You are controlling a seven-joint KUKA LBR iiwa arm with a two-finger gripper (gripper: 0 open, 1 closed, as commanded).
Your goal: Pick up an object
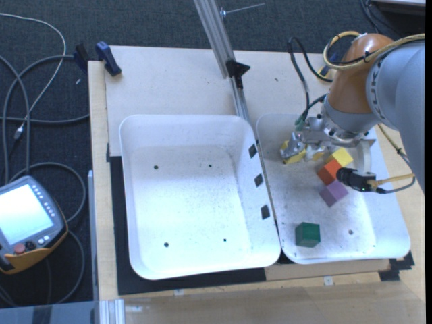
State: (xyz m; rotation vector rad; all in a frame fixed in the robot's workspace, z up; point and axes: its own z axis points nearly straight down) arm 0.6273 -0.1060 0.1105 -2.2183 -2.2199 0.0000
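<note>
The right bin holds several blocks: a yellow one, an orange-red one touching it, a purple one just below, and a green cube alone near the front. My gripper hangs low over the bin's back left part, left of the yellow and orange-red blocks. A small yellow piece shows at its tip; whether it is held is unclear. The grey arm with its orange band hides the bin's back right corner.
The left bin lies beside the right one, their rims meeting at black clips. A slanted metal rail crosses the bench behind the bins. Yellow and black cables trail over the right bin's right side.
</note>
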